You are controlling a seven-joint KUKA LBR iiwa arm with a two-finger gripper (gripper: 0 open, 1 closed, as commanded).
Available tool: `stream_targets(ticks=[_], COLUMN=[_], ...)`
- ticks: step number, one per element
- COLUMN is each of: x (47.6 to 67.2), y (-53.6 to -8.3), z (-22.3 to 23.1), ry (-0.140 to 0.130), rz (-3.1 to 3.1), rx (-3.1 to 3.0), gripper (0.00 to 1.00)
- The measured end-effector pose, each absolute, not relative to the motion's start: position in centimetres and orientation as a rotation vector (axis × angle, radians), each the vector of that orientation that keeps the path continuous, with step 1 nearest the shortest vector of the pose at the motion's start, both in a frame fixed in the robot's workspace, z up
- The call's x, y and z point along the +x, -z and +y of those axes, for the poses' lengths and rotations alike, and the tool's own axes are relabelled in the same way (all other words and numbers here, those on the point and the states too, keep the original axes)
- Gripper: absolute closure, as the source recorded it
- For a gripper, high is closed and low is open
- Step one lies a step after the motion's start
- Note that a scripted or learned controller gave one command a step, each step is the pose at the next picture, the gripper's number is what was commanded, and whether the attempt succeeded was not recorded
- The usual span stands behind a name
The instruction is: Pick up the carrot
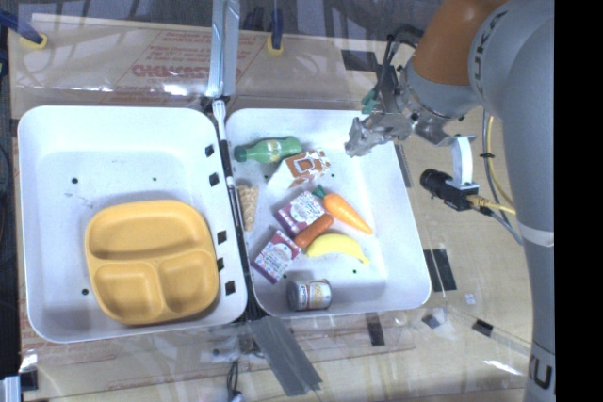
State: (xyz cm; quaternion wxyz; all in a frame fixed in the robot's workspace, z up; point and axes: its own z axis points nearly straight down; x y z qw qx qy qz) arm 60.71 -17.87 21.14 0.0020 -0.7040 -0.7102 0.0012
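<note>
Carrot [346, 213] lay in right bin [400, 278], mid-pile, touching banana [338, 247] & a red packet [303, 212], w/ its green top toward bin's centre; hand [363, 138] hovered over bin's far right corner, nothing in it, grip width unclear; prob. staged there before descending.

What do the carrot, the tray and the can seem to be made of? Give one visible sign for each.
Carrot: likely moulded plastic; even orange, smooth, slight sheen.
Tray: likely matte plastic; uniform yellow, rounded moulded compartments.
Can: apparently metal; shiny silvery end, printed label round the side.
</note>
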Motion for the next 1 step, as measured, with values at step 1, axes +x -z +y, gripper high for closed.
stream_targets(ticks=[1], x=[55.02], y=[-13.54], z=[-15.59], ry=[-0.003], rz=[-2.399], rx=[-2.021], gripper=[0.0])
